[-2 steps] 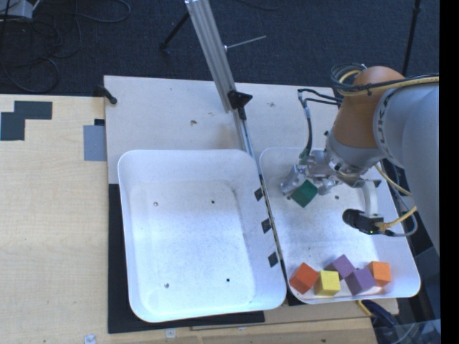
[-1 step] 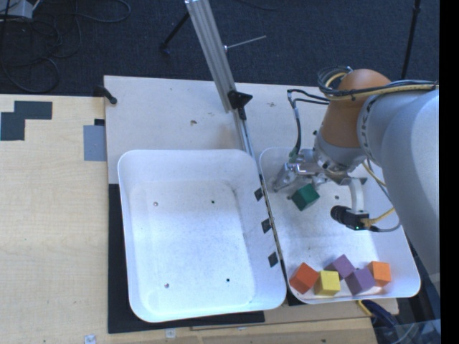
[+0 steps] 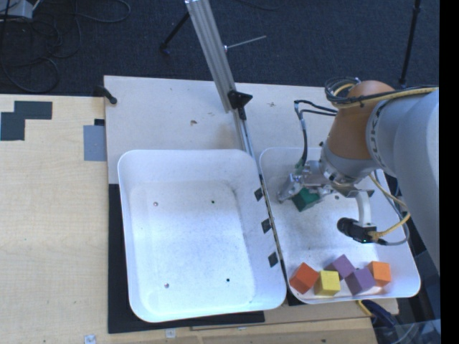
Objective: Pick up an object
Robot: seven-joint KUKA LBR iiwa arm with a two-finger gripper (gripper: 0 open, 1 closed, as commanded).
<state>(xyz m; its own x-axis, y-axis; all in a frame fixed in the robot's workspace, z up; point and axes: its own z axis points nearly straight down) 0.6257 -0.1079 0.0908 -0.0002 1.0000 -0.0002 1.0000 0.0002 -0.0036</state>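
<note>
Green block sits in the right bin, toward the bench's far edge, directly beneath our tool. We see it between the tool's fingers, apparently pinched. Five more blocks line the bin's near edge, well apart.

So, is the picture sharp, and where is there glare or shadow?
Camera view: fairly soft overall; the left bin is washed out by bright light; the claw near the green block is slightly blurred; the floor behind is dark.
</note>
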